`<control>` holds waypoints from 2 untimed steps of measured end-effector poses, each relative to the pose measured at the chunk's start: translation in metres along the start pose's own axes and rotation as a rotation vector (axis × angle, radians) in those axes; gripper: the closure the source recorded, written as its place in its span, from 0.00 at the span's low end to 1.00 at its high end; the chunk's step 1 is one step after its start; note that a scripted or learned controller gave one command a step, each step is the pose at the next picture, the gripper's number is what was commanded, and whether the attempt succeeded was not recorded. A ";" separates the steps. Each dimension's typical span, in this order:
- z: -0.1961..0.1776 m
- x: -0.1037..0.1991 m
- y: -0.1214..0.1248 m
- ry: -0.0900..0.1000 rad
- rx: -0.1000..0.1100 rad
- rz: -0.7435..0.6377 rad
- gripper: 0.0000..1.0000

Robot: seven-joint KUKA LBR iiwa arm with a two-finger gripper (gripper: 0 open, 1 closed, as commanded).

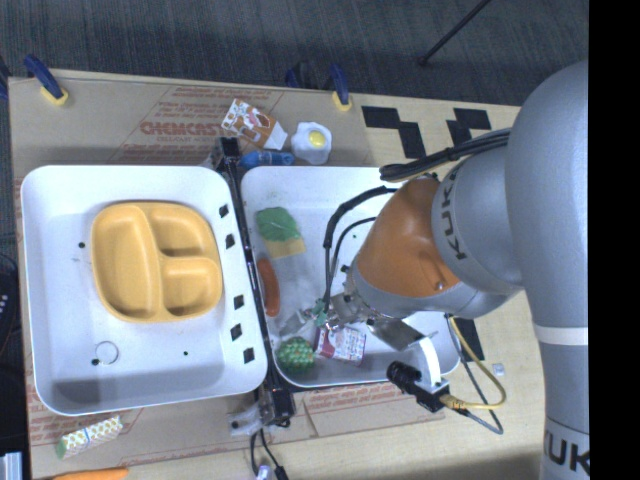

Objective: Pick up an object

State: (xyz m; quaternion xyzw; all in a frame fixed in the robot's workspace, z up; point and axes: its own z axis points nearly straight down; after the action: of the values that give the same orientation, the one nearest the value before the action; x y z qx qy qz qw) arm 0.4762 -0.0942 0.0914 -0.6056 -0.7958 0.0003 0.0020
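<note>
Hovering over the right bin (420, 180), end effector (335, 320) — finger state hidden — nearest a red-and-white packet (343, 345): light, crinkly, slippery — best pinched across its flat middle.

Yellow tray (155, 260), white bins (40, 268), green ball (295, 353), orange carrot (268, 283).

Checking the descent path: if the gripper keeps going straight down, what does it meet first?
Probably the red-and-white packet lying on the right bin floor beneath the gripper; depth is hard to judge from above.
</note>
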 end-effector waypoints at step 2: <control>0.000 0.000 0.000 0.000 0.000 0.000 0.00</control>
State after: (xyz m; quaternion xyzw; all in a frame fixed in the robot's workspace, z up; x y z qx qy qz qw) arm 0.4762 -0.0942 0.0914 -0.6056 -0.7958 0.0003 0.0020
